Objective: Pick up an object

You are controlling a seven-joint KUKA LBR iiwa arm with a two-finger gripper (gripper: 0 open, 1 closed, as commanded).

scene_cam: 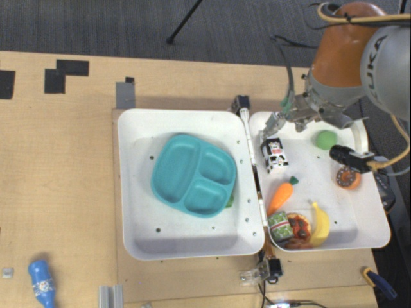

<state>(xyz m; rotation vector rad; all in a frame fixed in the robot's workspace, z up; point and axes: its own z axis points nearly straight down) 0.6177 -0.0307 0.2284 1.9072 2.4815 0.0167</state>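
My gripper (272,124) hangs over the far left corner of the right bin (369,220), with nothing seen held in it. Just below it lies a small white and black toy car (275,154). An orange carrot (280,196) lies nearer the front. A yellow banana (320,222) and a red and green packet (289,229) sit at the bin's front edge. A green ball (325,138) rests beside the wrist, and a round brown and orange piece (349,178) lies to the right.
The left bin (144,236) holds a teal divided plate (194,174). A blue bottle (41,282) lies on the bench at the front left. The ridge between the bins (252,172) runs just left of the toy car.
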